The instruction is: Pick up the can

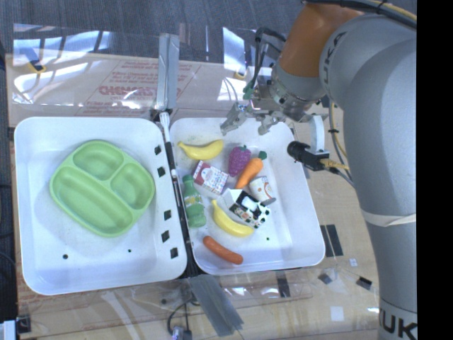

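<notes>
Can (263,189), white-labelled, lying among toy food in right bin (311,239): likely light, rigid, slippery-sided; grip across body; hand (250,122) spread, holding nothing.

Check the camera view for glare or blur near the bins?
Camera view: bright glare streaks on the clear sheet behind the bins; left bin partly washed out to flat white; pincer slightly soft above the right bin; toys there read sharp enough; the can is hard to pick out.

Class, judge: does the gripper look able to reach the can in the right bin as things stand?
Probably yes: nothing lies over the can, and the open gripper hangs above the bin at its far end. The carrot beside it crowds one side.
</notes>
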Robot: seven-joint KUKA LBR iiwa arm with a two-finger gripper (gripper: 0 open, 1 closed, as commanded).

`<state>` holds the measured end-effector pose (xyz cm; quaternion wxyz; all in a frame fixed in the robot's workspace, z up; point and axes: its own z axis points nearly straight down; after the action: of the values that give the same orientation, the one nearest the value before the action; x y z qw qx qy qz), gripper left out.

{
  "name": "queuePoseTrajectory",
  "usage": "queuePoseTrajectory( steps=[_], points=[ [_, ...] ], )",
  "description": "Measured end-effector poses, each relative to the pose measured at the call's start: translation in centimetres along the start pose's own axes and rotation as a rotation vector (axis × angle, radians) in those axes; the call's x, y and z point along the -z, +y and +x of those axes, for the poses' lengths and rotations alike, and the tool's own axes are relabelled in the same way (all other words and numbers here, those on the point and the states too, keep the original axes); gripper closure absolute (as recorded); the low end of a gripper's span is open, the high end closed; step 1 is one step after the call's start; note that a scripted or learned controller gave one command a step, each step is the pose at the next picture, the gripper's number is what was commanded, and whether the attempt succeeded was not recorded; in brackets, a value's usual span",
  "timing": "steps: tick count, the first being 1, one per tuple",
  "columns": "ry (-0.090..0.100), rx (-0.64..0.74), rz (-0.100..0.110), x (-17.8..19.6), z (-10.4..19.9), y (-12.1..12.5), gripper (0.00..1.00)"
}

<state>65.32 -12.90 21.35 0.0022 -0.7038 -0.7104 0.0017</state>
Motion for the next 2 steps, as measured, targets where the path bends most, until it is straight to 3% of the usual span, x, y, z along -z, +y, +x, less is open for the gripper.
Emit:
queuePoseTrajectory(
  steps=[1, 2],
  points=[
    [0.000, -0.264, 0.003, -6.5, 1.4, -9.8, 0.00],
    [-0.001, -0.391, -0.001, -9.0, -7.4, -10.0, 0.00]
  ],
)
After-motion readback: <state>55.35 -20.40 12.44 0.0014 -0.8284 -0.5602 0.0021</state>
